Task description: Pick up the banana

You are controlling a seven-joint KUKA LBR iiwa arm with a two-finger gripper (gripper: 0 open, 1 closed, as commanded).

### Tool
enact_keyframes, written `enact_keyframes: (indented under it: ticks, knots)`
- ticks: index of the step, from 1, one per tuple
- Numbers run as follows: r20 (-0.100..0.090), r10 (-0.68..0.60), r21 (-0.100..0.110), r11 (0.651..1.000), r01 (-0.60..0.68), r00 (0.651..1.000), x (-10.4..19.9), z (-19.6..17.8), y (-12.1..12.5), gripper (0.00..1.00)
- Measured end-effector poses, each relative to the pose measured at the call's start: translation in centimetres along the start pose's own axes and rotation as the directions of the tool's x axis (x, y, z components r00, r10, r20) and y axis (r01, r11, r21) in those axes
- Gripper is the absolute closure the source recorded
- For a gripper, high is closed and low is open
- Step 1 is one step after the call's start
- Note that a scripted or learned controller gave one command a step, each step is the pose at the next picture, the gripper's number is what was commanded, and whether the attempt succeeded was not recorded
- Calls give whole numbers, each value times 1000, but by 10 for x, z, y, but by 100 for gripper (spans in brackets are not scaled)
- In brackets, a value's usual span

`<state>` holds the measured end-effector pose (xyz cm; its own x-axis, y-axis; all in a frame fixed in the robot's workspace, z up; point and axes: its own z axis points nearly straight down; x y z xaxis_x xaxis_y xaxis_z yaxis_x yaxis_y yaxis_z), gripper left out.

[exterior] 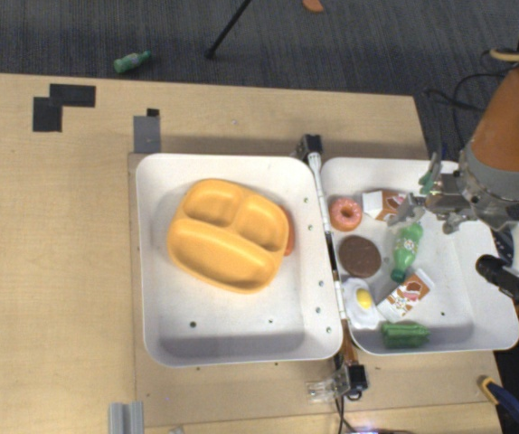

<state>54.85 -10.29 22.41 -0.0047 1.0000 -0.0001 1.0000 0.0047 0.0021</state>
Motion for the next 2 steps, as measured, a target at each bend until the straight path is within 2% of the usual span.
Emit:
enact_keyframes:
  ticks: [1, 2]
  knots:
    - [-1, -112, 1, 994, 112, 994, 55, 40, -24, 0]
    - [-1, -343, 1, 939, 343, 939, 106, 40, -61, 0]
